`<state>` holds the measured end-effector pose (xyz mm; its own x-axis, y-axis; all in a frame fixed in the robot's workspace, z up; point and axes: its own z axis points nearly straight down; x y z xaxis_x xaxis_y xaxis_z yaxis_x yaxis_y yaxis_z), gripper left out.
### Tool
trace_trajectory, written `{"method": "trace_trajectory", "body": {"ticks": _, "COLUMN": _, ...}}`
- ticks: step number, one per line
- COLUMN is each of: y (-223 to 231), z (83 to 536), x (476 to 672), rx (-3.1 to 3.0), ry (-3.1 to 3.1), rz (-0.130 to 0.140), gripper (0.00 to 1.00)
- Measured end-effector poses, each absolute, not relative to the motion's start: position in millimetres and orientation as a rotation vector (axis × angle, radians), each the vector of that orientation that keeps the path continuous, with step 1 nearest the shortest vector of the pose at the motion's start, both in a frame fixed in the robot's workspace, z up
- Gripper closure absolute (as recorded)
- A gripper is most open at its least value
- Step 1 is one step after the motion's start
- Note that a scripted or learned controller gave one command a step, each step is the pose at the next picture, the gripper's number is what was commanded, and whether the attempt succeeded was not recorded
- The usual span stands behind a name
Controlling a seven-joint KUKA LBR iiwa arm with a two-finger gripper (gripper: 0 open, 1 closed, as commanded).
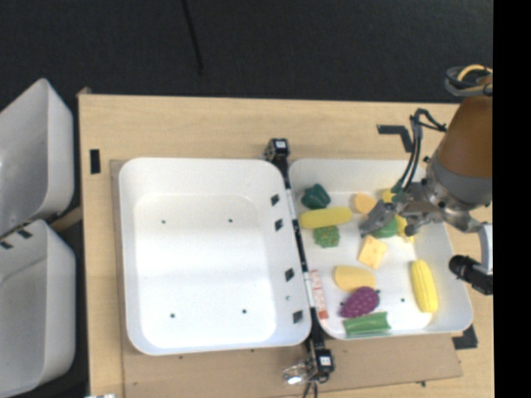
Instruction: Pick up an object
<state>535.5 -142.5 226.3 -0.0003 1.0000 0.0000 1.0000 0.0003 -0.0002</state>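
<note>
My gripper hangs low over the right bin, reaching in from the right on the grey arm with its orange band. It sits just above a yellow cheese wedge and right of an orange piece. A small green item and a yellow bit lie right beneath it, partly hidden. Other toy foods in this bin: a dark green pepper, a long yellow piece, a green chunk, a yellow lump, purple grapes, a green cucumber, a corn cob.
The left bin lies beside the right one, a ridge with black clips between them. Both stand on the wooden bench. White containers are off the bench at far left. A black fitting sticks in at the right edge.
</note>
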Motion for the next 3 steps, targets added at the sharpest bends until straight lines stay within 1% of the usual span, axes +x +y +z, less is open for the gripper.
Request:
{"method": "trace_trajectory", "body": {"ticks": 1, "y": -122, "z": 103, "x": 519.2, "rx": -2.214, "ry": -2.213, "rz": 0.011, "gripper": 0.0}}
{"method": "trace_trajectory", "body": {"ticks": 2, "y": -116, "z": 100, "x": 552.7, "rx": -2.219, "ry": -2.226, "rz": -0.002, "gripper": 0.0}}
{"method": "trace_trajectory", "body": {"ticks": 3, "y": -103, "z": 101, "x": 595.2, "rx": -2.219, "ry": -2.227, "rz": -0.003, "gripper": 0.0}}
